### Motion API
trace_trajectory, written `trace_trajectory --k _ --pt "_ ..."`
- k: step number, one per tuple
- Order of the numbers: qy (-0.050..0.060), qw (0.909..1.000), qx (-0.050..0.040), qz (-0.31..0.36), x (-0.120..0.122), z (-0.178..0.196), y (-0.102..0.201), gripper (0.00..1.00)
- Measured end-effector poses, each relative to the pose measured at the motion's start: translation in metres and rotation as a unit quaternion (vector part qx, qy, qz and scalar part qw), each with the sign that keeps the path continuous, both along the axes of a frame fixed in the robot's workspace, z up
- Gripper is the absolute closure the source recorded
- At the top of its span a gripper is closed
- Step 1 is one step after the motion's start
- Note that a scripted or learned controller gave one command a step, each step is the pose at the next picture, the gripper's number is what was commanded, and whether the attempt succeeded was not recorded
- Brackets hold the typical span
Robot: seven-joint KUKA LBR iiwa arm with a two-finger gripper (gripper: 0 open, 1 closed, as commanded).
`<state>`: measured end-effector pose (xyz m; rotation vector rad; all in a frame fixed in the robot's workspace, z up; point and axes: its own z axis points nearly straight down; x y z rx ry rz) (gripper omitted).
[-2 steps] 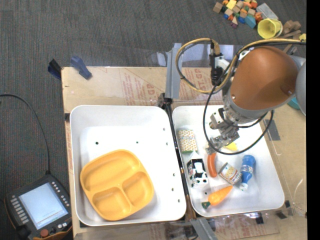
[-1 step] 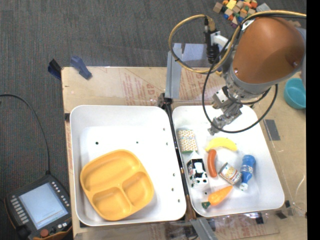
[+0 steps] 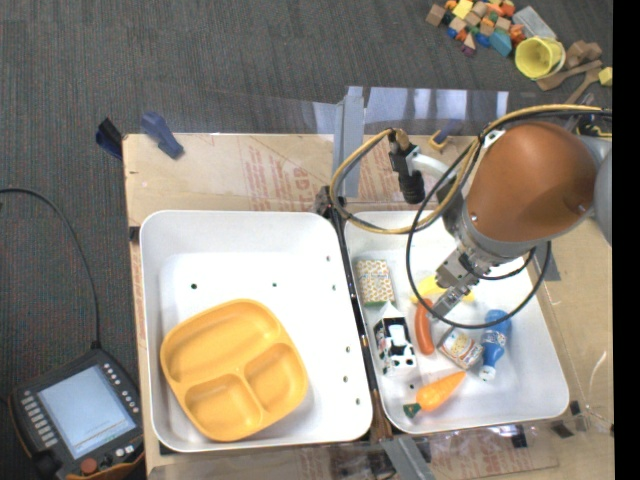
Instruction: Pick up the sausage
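Sausage (image 3: 424, 328) lies in the right bin (image 3: 520, 393), just beside the hand (image 3: 447, 301)

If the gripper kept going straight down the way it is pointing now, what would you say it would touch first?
Most likely the sausage: the gripper points down and leftward just above its upper end in the right bin. Depth is hard to judge from this slanted view, so it might graze the bin floor beside it.
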<state>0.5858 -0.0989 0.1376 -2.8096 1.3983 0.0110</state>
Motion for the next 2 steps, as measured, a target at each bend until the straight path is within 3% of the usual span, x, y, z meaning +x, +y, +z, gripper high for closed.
trace_trajectory --k 1,2 --pt "-0.004 0.9998 0.0003 -0.022 0.012 0.087 -0.06 1.0" --pt "-0.001 0.9967 0.0012 0.081 0.036 0.053 -0.003 1.0"
